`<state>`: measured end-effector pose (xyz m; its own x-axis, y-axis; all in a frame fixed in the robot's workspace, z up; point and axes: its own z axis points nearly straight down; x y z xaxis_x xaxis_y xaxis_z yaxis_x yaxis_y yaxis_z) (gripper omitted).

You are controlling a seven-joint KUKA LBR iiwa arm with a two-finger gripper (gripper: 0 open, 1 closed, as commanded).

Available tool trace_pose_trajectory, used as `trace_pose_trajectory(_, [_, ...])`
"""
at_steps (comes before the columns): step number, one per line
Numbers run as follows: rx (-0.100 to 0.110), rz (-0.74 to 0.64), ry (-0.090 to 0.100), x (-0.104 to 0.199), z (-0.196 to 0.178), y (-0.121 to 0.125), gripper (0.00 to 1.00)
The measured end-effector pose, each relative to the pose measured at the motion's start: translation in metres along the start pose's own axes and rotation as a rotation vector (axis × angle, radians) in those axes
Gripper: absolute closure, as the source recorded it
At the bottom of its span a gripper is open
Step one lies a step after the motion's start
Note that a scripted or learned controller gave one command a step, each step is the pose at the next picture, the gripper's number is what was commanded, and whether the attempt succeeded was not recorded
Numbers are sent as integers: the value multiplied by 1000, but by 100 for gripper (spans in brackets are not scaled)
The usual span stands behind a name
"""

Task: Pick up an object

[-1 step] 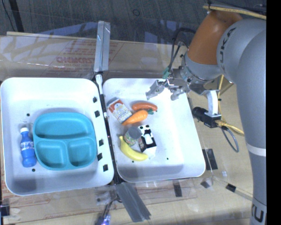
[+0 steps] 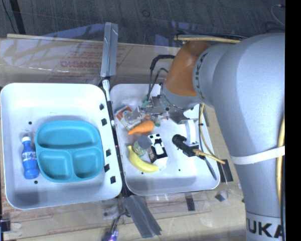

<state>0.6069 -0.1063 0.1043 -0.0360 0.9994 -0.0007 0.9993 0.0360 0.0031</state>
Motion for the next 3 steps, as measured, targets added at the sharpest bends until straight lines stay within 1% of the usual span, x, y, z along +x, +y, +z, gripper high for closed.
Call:
trace_pose_trajectory(1, [5,26,1,-13,12,-48,0])
trace_pose_trajectory(2, [7,21,1,-13,3,-48,100])
trace_pose_trajectory(3, [3,-63,0,-53,-102,42,100])
